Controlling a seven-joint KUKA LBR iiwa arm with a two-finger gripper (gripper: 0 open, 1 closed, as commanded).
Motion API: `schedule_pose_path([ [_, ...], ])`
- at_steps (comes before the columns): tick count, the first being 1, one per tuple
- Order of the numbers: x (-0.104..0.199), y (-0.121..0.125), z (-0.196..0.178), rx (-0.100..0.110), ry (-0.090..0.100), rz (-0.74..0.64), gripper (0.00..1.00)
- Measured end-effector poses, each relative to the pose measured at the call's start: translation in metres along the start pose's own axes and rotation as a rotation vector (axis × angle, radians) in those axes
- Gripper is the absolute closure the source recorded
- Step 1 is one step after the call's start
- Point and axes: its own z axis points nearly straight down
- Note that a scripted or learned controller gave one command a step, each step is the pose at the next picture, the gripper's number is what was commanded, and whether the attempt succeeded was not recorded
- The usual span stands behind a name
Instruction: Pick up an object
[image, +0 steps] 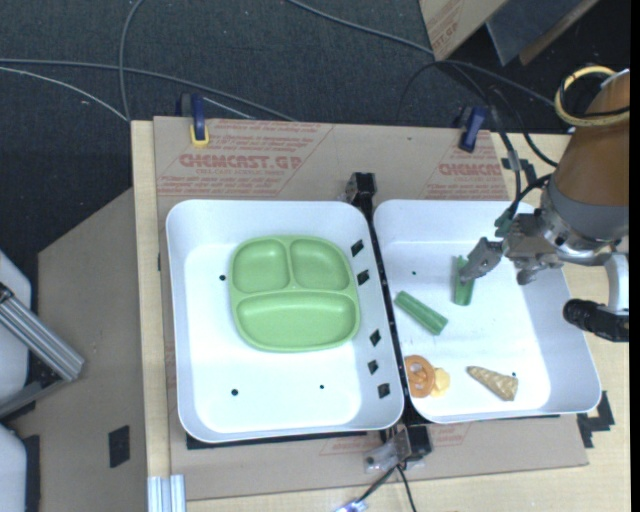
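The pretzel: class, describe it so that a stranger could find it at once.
Start at the right-hand white bin. Go to its near left corner, beside the divider between the bins. The pretzel lies there: orange-brown, round and knotted, unlike the tan wedge beside it.

One fixed camera looks down at a slant from above the bench (250, 150), far enough to take in both white bins (190, 300) side by side

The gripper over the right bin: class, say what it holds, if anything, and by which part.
The gripper appears to hold a green cylinder by its upper end; the piece hangs upright above the right bin. A second green cylinder lies loose on the bin floor.
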Motion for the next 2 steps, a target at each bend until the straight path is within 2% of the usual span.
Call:
schedule_pose_path([
  [1,0.0,0.002,-0.006,-0.012,-0.002,-0.003,0.0],
  [2,0.01,-0.002,0.049,-0.006,0.0,-0.002,0.0],
])
